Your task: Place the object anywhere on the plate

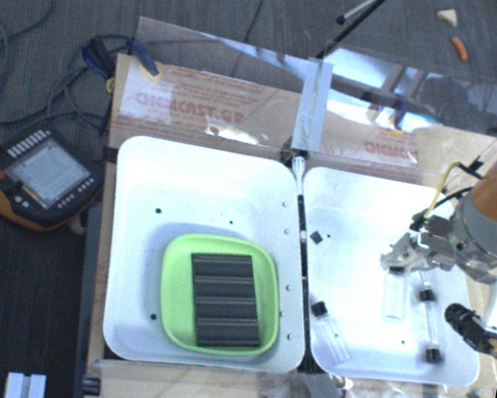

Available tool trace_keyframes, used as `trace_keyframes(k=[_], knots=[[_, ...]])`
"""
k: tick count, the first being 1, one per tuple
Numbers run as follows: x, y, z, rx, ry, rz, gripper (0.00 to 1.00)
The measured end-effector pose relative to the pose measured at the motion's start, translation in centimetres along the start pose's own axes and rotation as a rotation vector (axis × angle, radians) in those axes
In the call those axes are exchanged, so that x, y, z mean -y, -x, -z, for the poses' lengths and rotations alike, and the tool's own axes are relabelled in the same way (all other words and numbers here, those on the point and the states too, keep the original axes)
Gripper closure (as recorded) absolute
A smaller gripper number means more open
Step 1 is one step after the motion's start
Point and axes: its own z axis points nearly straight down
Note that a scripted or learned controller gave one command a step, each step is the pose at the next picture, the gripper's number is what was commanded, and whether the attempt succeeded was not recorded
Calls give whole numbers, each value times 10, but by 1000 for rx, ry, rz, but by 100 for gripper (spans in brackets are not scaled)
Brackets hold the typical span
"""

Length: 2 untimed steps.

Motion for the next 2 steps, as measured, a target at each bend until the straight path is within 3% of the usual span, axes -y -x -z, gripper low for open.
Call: trace_keyframes(k=[1, 2], knots=[[60, -62, -15, 1, -3, 44, 100], [60, -62, -15, 1, -3, 44, 0]])
